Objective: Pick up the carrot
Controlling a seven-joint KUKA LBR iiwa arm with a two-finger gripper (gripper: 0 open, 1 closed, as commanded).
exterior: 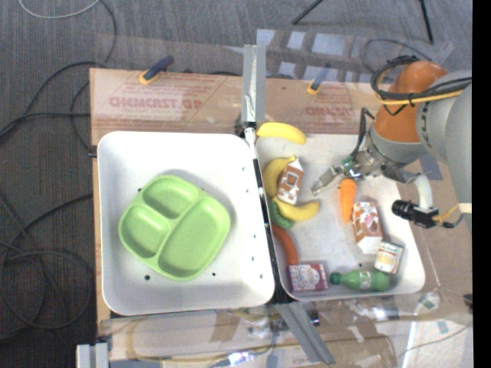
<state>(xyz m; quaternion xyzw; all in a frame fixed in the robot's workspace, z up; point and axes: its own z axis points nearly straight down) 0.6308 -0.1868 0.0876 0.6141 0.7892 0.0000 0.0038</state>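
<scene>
Green bottle (364, 280) lies along near wall of right bin (418, 244), maroon pouch (308, 277) beside it. Gripper (342, 171) sits low in same bin, fingers spread fairly wide — nothing between them. Carrot (347, 199) lies just below fingertips, top end touching or nearly touching, snack packet (366, 224) right beside. Bare floor between carrot and bananas (285, 186). Left bin (115, 282) holds green divided plate (176, 226) — wide open margin around it.
</scene>
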